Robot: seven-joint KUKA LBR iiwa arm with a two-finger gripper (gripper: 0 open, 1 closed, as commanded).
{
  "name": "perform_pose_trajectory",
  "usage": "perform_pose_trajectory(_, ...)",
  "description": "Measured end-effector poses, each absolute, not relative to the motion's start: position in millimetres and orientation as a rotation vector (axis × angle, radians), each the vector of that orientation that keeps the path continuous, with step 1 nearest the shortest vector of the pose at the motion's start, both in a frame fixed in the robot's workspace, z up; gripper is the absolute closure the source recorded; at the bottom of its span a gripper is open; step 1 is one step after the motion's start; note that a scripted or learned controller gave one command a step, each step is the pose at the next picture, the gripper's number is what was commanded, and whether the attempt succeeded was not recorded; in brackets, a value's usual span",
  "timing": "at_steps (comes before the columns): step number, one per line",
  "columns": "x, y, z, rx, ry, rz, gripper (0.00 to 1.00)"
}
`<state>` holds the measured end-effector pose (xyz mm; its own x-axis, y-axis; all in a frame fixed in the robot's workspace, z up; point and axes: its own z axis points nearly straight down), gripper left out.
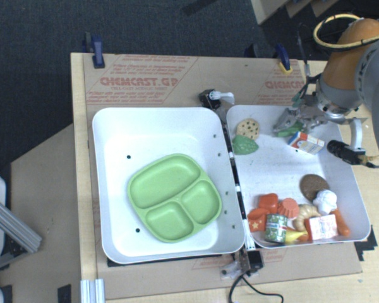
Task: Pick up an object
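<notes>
Gripper (290,126) hovers low in the right bin (360,194), beside the cookie (247,128); jaws' state unclear; nothing lifted yet.

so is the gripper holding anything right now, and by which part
It cannot be told: the gripper is low in the right bin, beside a small white packet, but the hold is too blurred.

bench (145,81): brown board, seemingly | 2 white bins (107,169) side by side
</notes>
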<state>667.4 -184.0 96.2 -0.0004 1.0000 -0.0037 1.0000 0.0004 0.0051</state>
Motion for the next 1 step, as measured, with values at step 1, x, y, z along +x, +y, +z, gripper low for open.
perform_pose_trajectory(1,646.5,-108.2,162.0,2.215,2.23,0.005,1.0)
